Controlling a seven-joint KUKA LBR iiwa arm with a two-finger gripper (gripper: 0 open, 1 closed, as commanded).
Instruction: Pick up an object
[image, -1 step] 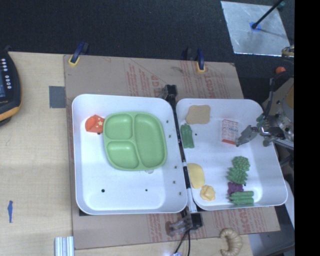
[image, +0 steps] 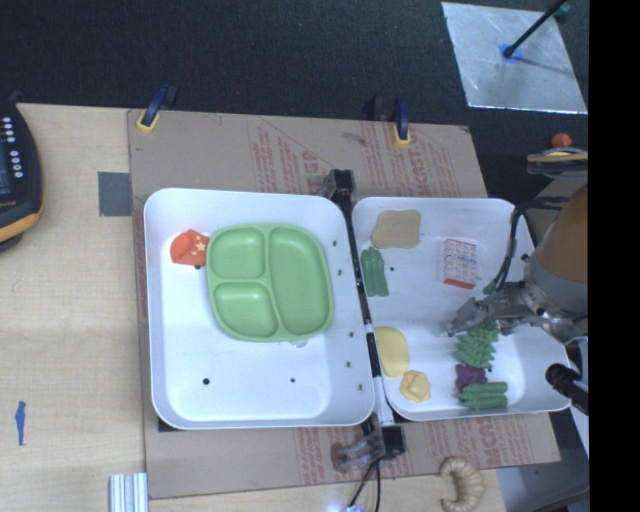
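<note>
A slanted overhead view of a wooden bench with two shallow white bins side by side on a cardboard sheet. Nearest the camera, at the bench's front edge, a curled tan toy shrimp (image: 462, 483) lies outside the bins. Just beyond it, in the front of the right bin (image: 430, 212), sit a dark green ridged toy (image: 484, 396), a purple piece (image: 468, 375) touching it, a small yellow lump (image: 415, 385) and a pale yellow oval toy (image: 391, 350). A spiky green toy (image: 476, 346) lies right behind the purple piece. The gripper (image: 480, 312) reaches in from the right and hangs low over this spiky toy; its metal fingers point left, and whether they are parted or closed, or grip anything, cannot be told from this angle. Farther back in the same bin are a slim green vegetable-like toy (image: 373, 271) by the left wall, a white card with red print (image: 459, 262), and a tan flat piece (image: 397, 230) near the back wall. The left bin (image: 190, 395) holds a light green divided plate (image: 270, 281) with a red toy (image: 188, 247) touching its left rim. At the far edge of the cardboard sit a yellow clamp (image: 150, 115) and a blue-handled clamp (image: 401, 122).
</note>
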